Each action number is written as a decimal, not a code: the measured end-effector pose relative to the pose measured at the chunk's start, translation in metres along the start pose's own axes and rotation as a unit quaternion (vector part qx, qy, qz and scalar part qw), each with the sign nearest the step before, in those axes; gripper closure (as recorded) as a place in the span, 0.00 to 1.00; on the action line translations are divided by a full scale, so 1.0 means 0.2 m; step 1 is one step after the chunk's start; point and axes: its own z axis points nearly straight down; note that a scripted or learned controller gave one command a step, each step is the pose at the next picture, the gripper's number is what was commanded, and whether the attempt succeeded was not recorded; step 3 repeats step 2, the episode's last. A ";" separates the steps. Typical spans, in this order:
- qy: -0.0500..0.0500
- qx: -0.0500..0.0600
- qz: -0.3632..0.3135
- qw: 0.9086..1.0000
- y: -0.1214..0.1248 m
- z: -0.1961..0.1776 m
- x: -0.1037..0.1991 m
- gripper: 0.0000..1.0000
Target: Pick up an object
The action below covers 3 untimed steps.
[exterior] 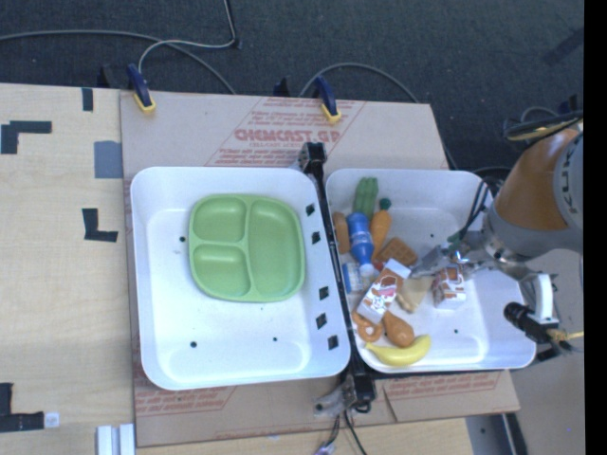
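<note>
Camera view looks down on the bench, and I'll take the right-hand shallow white plastic bin (493, 344) as the anchor. At its near edge lies a smooth, curved yellow toy banana (400, 352), glossy and easy to roll. Just beyond the banana sits a rounded orange-brown plastic piece (397, 330), and touching that a flat white printed carton (380, 297), slick-faced and tilted. Further up the bin's left side stands out a blue plastic bottle with a white cap (359, 237), then an orange toy carrot (380, 227), and at the far end a ribbed green vegetable (366, 195).

The grey two-finger gripper (453, 265) is down inside that bin, right of the pile, and directly under its tips is a small white-and-red printed packet (450, 286). That packet looks like the target. How wide the tips stand I cannot tell; metal and packet blur together.

Risks, as I judge them: the packet is small and flat, so a closing pinch may skate over it or push it against the bin floor. The neighbouring tan block (413, 295) lies just beside it and could get nudged or caught too.

Left of the anchor bin, the second white bin (161, 339) holds a matte green divided plate (248, 247).
</note>
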 end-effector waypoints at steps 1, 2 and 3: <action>-0.002 -0.001 0.000 1.000 0.00 -0.05 0.00 1.00; 0.001 0.007 -0.001 1.000 0.04 -0.17 0.38 1.00; 0.001 0.007 -0.001 1.000 0.04 -0.17 0.38 1.00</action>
